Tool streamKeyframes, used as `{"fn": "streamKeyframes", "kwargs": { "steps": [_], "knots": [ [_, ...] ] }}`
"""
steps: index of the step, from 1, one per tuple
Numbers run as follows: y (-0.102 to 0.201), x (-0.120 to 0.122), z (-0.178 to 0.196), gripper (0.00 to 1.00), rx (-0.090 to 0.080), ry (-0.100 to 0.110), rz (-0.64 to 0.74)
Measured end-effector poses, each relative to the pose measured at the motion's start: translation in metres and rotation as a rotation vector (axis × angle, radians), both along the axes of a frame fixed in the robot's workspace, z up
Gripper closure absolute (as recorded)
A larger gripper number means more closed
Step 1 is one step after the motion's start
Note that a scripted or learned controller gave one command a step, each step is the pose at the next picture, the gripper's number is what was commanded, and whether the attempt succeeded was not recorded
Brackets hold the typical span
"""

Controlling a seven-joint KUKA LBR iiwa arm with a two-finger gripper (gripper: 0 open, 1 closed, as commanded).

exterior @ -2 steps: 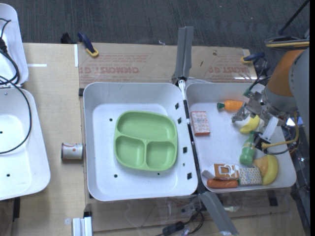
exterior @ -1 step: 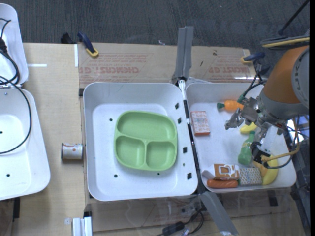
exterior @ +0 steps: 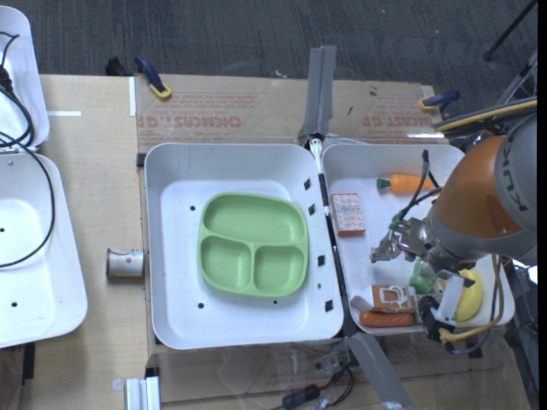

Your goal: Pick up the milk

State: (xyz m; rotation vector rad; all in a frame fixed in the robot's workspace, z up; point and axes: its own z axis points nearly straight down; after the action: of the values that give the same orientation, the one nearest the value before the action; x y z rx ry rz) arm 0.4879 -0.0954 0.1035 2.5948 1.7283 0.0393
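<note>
A small pink-and-white carton [exterior: 347,213], likely the milk, lies flat in the right bin [exterior: 359,162] near its left wall. A second carton, orange and white [exterior: 394,297], lies near the bin's front edge. My gripper [exterior: 386,248] hangs over the right bin between the two cartons, to the right of and slightly nearer than the pink one. I see nothing held in it. The grey and orange arm [exterior: 479,203] covers the bin's right side.
In the right bin there is a carrot [exterior: 403,182] at the back, a red sausage [exterior: 386,319] at the front, a banana [exterior: 468,295] and a green item [exterior: 420,273] under the wrist. The left bin [exterior: 171,229] holds a green divided plate [exterior: 254,244].
</note>
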Motion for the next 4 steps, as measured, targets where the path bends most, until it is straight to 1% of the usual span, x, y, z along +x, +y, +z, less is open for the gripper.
{"fn": "streamKeyframes", "kwargs": {
  "steps": [1,2,3,4],
  "knots": [
    [0.0,0.0,0.0,0.0,0.0,0.0,0.0],
    [-0.018,-0.002,-0.001,0.0,0.001,0.009,0.141],
    [-0.015,-0.003,-0.006,0.0,-0.025,0.012,0.91],
    [-0.015,-0.005,0.0,1.0,-0.018,0.021,0.908]
  ]
}}
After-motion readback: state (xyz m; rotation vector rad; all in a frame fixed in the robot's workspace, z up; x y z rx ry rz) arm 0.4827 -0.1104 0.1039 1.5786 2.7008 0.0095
